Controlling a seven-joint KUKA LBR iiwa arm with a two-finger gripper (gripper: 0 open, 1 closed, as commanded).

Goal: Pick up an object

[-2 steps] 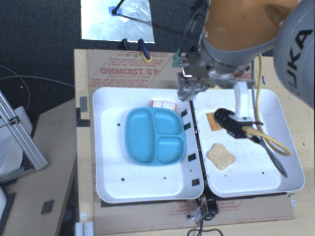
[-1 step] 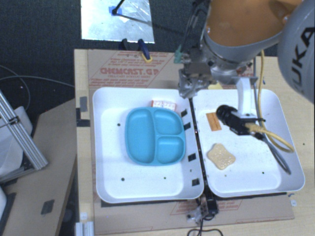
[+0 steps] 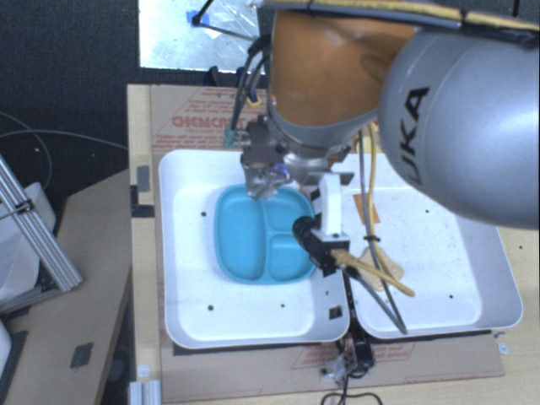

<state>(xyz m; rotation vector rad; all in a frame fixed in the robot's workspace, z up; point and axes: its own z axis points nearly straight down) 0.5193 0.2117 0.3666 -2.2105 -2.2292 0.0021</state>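
A blue tray (image 3: 253, 243) with three compartments lies flat in the left bin (image 3: 190, 310), just left of the frame's centre and close to the wall that this bin shares with the right bin (image 3: 460, 298). It has one long compartment on its left side and two smaller ones on its right. The gripper (image 3: 264, 184) hangs directly over the tray's upper edge, where the rim meets the upper right compartment. Its tip is at or just above the blue rim; whether it touches the tray cannot be told. The bulk of the wrist hides how wide the gripper stands, so its state cannot be told either, and nothing can be seen held in it. The grey arm (image 3: 456, 116) fills the upper right of the frame, reaching in over the right bin. Both bins rest on a brown cardboard sheet (image 3: 194, 112) with red print.
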